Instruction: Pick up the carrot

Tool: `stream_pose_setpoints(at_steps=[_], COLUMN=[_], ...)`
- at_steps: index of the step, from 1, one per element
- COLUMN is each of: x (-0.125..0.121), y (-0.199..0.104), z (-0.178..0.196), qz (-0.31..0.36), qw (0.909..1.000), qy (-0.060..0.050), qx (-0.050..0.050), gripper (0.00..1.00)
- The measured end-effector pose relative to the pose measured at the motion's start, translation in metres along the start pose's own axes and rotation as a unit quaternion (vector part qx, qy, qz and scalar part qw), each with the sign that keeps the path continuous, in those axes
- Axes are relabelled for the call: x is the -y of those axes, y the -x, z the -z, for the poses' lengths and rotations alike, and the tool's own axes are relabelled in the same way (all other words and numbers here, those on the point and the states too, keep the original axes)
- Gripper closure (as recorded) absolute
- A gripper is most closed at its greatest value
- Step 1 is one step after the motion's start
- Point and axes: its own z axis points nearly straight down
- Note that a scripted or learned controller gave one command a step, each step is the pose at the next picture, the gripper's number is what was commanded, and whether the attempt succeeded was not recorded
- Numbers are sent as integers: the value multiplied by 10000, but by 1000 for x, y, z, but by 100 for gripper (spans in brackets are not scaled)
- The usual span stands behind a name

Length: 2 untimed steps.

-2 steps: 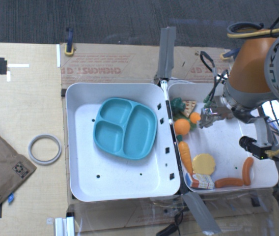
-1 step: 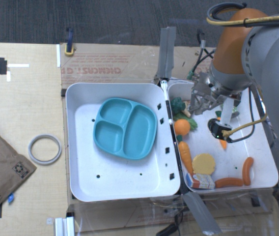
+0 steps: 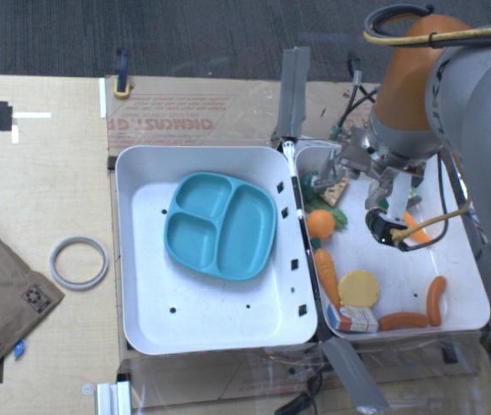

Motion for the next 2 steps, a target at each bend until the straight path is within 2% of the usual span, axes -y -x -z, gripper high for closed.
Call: stream_pose_setpoints(at_steps=[1, 2], x=[24, 84], y=[93, 44], z=[-111, -26], qz=[768, 1516], qw=[9970, 9884], qy=[-8, 3], qx=[-14, -12], gripper=[0, 0])
